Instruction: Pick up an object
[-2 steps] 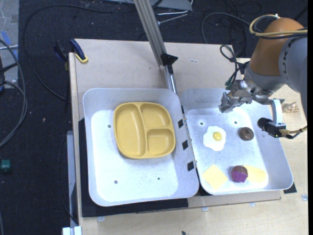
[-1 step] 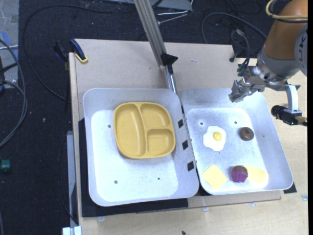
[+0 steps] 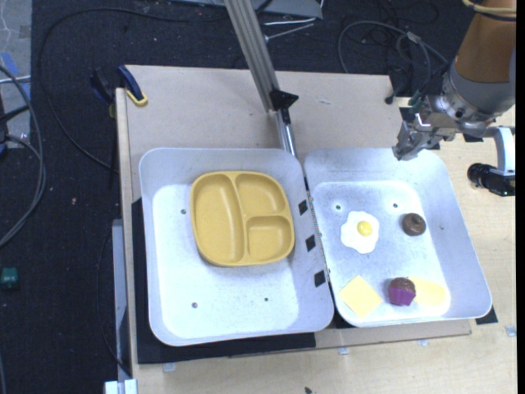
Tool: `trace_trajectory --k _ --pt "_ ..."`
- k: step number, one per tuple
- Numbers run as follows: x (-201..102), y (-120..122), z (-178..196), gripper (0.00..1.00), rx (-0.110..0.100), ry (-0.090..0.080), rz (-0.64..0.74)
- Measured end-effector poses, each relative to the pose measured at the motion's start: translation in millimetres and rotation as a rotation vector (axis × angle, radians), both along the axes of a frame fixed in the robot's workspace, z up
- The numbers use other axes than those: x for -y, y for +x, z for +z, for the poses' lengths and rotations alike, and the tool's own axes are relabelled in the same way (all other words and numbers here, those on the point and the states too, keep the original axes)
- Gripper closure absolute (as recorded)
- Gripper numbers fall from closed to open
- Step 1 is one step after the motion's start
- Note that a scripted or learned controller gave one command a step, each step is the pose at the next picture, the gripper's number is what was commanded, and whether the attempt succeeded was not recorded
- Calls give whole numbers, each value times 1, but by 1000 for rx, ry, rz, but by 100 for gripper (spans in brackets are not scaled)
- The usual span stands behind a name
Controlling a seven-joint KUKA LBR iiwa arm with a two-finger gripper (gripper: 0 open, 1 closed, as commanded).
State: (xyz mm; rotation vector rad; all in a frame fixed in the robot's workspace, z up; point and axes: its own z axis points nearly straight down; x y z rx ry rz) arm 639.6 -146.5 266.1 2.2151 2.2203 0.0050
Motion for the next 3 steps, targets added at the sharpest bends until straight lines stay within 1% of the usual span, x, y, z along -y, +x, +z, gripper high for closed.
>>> trace_trajectory --k 1,2,3 --pt "-52 7 3 100 -4 2 5" --pt "-107 11 -14 100 -7 2 5" --pt "-165 11 -12 100 -5 1 4"
